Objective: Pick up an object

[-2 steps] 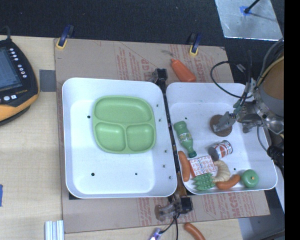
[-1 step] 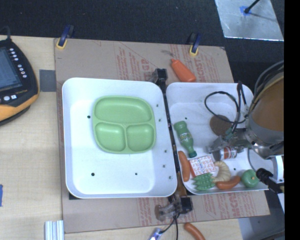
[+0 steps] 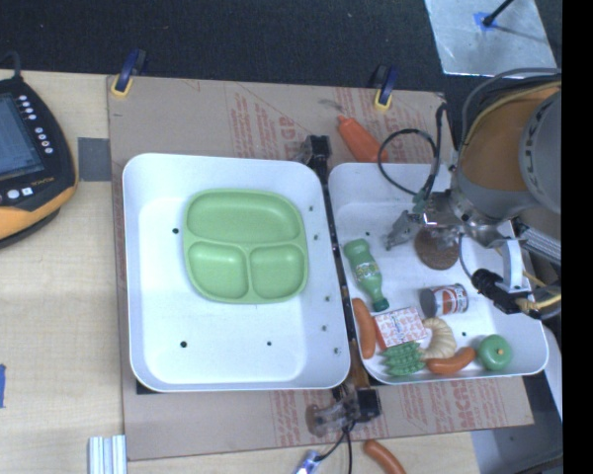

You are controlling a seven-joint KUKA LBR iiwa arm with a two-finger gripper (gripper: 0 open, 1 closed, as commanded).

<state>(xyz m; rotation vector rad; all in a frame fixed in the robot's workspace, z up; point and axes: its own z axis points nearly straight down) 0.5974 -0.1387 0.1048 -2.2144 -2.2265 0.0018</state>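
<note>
Nearest, an orange carrot-like toy [image 3: 383, 454] lies off the bench board. In the right bin [image 3: 361, 181] sit a green apple [image 3: 493, 352], a small can [image 3: 446, 300] and a green bottle [image 3: 365, 274]. The gripper [image 3: 422, 223] hovers above a brown object [image 3: 438, 250]; whether its jaws are apart is unclear. Likely the approach step: next it must descend and close.

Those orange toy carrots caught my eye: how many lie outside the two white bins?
2. One orange toy carrot lies on the brown cardboard mat beyond the right white bin; another lies at the mat's near edge. The arm may hide more.
</note>
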